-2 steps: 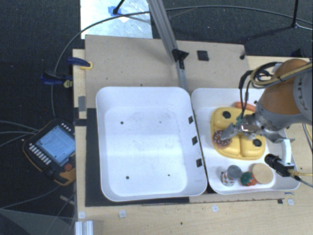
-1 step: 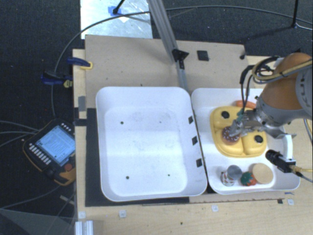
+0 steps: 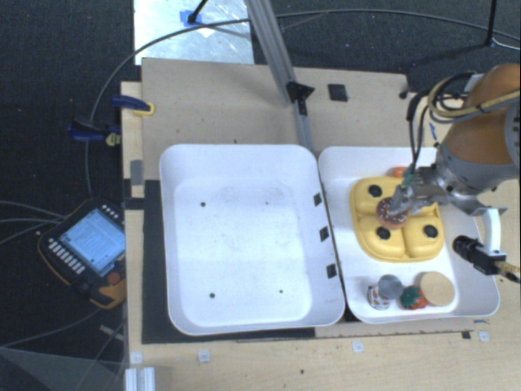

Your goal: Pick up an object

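In the right bin point(image 3: 350, 243) lies a big yellow block point(image 3: 392, 236) with several black round holes. My gripper point(image 3: 396, 210) is down over the middle of that block, its tip touching or just above a small dark reddish ring-like piece point(image 3: 391, 214). A bit of orange point(image 3: 398, 172) peeks out behind the block. Near the bin's front wall sit a grey and silver piece point(image 3: 383, 290), a small green and red object point(image 3: 412, 298) and a tan round disc point(image 3: 437, 287).
The left bin point(image 3: 236, 243) sits beside the right one, joined by black clips point(image 3: 323, 233). A metal pole point(image 3: 273, 43) slants across the back of the bench. A teach pendant point(image 3: 88, 247) lies off the bench at the left.
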Controlling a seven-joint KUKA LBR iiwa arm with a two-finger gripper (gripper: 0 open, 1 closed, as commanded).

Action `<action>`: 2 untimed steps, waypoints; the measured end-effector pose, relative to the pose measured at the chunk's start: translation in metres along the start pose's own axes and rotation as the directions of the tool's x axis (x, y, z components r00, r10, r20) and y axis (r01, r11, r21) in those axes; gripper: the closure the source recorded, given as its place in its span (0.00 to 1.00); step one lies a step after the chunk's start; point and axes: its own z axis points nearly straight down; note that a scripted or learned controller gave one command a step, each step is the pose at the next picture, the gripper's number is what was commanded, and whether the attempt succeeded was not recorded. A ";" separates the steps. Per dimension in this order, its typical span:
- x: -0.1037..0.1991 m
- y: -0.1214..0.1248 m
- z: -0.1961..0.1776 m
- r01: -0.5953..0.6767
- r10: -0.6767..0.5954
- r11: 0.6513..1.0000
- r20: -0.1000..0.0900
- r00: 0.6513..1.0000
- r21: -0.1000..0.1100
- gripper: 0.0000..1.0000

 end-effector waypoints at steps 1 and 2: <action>0.000 0.001 -0.023 -0.001 0.001 1.000 -0.001 1.000 0.002 1.00; 0.058 -0.001 -0.035 0.005 -0.005 1.000 -0.003 1.000 0.003 1.00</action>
